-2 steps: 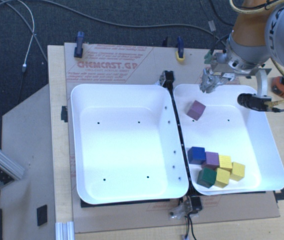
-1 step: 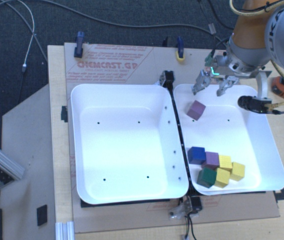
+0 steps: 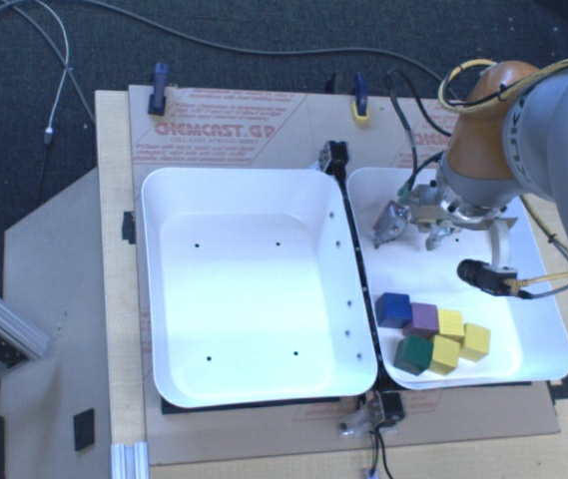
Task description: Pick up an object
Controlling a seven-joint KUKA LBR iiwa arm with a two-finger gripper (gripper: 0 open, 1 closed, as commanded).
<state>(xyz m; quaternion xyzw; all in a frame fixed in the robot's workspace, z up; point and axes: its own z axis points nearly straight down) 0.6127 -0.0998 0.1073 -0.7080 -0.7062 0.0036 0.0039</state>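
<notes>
The grey arm with the orange band is seen reaching in from the right, above the far part of the right shallow white plastic bin. The two-finger gripper is held over the bare floor of this bin, near the wall shared with the left shallow white plastic bin. Its jaws are spread apart, and nothing is seen between them.

A group of small cubes is found in the near part of the right bin, well apart from the gripper. A blue cube is placed on the left, with a purple cube just beside it. Three yellow cubes are gathered to the right, and a dark green cube is set at the near edge of the group.

Both bins are carried by a brown board, which is fixed at its far edge by two blue clamps.
</notes>
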